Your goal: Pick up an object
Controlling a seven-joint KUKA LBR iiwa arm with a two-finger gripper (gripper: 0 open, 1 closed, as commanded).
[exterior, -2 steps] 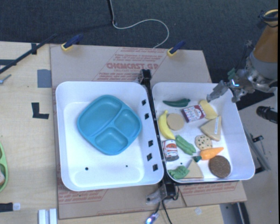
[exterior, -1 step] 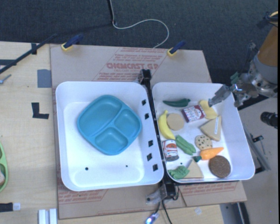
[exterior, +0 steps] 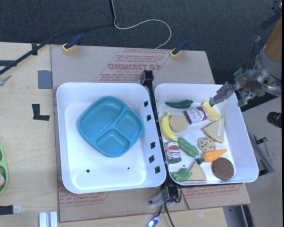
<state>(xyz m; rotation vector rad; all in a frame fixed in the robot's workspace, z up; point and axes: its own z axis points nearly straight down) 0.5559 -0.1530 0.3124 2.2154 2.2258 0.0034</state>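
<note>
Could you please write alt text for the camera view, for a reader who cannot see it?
A grey robot arm's claw hovers at the right bin's upper right, above toy food including a banana, carrot and cookie. The left bin holds a blue divided plate.

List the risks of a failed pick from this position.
1. The end effector hangs at the far edge of the right white bin, so a finger may catch the wall on descent.
2. The pale yellow rounded food piece beneath it lies against the dark red packet, so a grasp may take both or shove one away.
3. The toys lie crowded together, so a small aiming error could land on the wrong one.
</note>
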